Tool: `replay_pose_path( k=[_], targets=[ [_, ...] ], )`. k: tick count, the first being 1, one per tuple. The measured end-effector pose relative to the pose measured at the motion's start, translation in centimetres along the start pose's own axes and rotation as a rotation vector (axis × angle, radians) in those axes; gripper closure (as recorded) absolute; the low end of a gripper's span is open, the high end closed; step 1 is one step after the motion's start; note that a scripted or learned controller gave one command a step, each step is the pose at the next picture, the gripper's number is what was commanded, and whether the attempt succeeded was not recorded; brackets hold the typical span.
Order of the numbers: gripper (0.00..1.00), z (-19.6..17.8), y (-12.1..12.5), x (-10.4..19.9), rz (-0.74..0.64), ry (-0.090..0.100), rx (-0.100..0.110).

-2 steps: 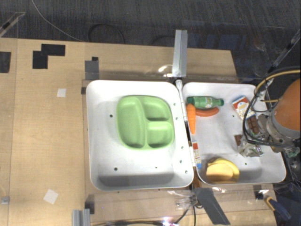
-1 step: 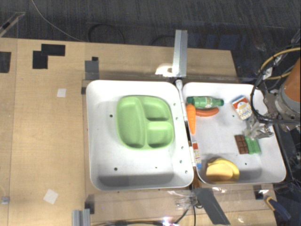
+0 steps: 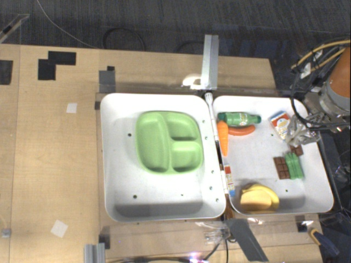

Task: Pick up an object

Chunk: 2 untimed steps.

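At the right bin's (image 3: 329, 199) upper right edge I see my two-finger gripper (image 3: 299, 137) above the brown chocolate bar (image 3: 282, 167); whether its fingers are apart, I cannot tell.

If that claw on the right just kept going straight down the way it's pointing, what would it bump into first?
Most likely the brown chocolate bar and the green item beside it, which lie just below the gripper in the right bin. Depth is hard to judge from above, so it might meet the bin floor instead.
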<state>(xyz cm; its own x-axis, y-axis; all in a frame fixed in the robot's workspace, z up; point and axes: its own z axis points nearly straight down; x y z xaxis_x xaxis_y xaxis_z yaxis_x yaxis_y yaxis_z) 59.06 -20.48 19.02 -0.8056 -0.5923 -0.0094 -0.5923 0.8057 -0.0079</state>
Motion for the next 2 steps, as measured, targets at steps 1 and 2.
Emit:
replay_pose_path(
  k=[1,2],
  targets=[
    [1.00,-0.5,-1.7,-2.5,-0.371,-0.001,-0.002],
    [1.00,-3.4,2.5,-12.1,-0.482,-0.006,-0.002]
  ],
)
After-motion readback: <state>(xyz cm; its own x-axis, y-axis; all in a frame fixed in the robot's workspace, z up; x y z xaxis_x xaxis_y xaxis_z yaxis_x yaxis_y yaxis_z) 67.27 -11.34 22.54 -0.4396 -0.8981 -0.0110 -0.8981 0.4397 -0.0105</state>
